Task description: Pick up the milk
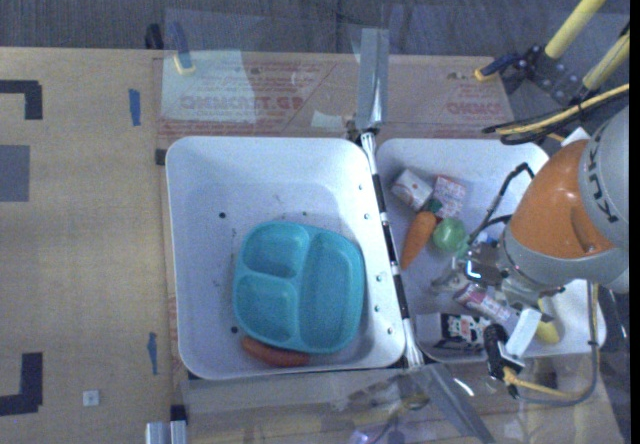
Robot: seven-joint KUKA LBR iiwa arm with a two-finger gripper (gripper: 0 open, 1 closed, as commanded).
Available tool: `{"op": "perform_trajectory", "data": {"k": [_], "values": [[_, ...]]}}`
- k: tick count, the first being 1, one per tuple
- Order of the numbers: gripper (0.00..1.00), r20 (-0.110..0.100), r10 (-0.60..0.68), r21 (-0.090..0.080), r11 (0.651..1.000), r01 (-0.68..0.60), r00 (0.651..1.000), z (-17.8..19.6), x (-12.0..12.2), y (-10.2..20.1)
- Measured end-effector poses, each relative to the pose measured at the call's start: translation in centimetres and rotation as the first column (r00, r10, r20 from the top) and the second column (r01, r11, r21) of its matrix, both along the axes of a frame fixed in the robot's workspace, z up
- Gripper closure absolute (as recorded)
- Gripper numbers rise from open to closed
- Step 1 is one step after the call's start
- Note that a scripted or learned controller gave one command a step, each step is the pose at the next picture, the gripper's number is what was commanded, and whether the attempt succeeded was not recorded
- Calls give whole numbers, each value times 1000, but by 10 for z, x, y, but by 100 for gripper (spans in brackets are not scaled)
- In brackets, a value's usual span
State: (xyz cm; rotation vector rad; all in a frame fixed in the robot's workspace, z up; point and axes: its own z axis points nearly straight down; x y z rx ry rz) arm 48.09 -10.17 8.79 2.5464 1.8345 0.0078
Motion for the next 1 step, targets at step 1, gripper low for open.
{"op": "perform_trajectory", "data": {"k": [1], "values": [[100,4,-6,-6,1000,6,1000,10,0,-4]]}}
